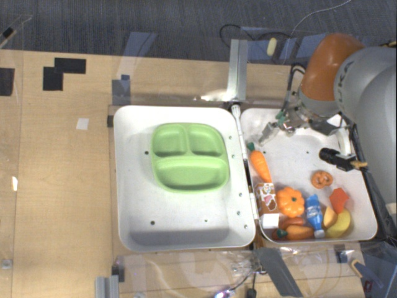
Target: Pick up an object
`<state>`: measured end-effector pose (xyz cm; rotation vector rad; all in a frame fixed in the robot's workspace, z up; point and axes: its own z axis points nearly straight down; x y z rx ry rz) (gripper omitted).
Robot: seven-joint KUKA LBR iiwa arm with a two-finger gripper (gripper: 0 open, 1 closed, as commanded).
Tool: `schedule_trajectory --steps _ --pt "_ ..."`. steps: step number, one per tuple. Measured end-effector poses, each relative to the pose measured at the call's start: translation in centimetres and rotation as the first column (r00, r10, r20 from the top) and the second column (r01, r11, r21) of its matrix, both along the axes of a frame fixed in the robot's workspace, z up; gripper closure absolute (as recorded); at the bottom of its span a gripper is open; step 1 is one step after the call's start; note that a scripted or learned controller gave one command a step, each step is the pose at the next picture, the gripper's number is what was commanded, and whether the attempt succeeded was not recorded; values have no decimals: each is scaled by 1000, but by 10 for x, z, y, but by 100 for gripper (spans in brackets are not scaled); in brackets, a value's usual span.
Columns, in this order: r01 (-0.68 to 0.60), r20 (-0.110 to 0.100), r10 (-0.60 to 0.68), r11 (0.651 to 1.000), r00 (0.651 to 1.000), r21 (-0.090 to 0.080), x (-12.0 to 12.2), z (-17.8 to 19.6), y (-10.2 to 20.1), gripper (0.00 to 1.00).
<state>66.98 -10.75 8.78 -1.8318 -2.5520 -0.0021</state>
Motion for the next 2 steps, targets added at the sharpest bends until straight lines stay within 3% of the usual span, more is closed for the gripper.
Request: schedule_trajectory --steps 1,2 --pt "27 13 -27 1000 1000 -3 -48 2 11 0" --pt "-165 15 165 986 986 -5 -85 3 -7 0"
